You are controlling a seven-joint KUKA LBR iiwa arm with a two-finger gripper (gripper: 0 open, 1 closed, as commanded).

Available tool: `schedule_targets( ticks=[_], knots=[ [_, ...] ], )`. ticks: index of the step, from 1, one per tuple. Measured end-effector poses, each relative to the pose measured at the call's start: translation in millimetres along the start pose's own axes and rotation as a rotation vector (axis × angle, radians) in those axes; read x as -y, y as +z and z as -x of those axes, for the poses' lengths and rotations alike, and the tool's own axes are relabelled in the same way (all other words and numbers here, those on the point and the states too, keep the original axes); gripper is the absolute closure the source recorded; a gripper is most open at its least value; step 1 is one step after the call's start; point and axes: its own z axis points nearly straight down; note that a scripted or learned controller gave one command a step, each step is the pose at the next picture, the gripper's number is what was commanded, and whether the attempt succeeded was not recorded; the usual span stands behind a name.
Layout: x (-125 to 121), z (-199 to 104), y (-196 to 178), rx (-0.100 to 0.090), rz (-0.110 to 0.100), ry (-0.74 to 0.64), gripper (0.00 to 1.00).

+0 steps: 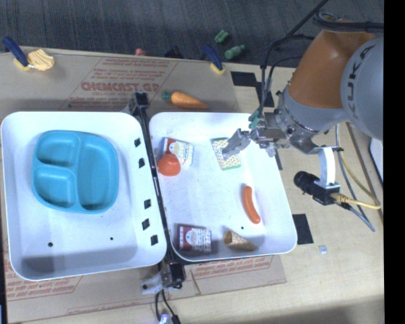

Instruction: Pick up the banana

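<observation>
– What lies on the bench [337, 262]?
– A cardboard sheet [115, 79] with two white bins: left bin [13, 201], right bin [280, 211]. A toy carrot [184, 100] lies behind them.

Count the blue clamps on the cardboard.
2. One blue clamp at the cardboard's far left corner, another clamp on its far edge behind the right bin. Others may be hidden.
</observation>
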Motion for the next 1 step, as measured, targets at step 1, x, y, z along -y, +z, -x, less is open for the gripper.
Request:
schedule_targets(
  ticks=[1],
  knots=[
    [20.0,-51.7,61.2,-0.001,-0.003,0.351,0.00]
  ],
)
